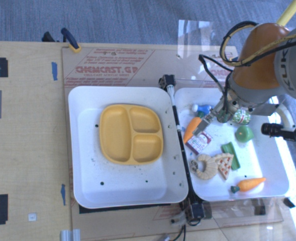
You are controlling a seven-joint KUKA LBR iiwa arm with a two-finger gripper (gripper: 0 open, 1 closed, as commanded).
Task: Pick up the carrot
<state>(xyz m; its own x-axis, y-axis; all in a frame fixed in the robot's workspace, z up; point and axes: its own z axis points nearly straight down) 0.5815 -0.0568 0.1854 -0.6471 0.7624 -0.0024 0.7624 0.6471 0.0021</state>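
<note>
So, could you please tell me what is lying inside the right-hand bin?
In the right bin: two carrots, a blue-capped item, a red packet, a pizza slice, a ring-shaped pastry and green pieces. The arm covers the bin's far corner.

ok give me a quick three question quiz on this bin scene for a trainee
1. True or false: the yellow divided plate lies in the left bin.
2. How many carrots are in the right bin?
3. Which carrot is nearer the pincer: A, the carrot by the centre divider, or B, the carrot near the front edge?

Key
1. True.
2. Two.
3. A; the pincer sits just right of its upper end, beside the red and white packet.
</note>
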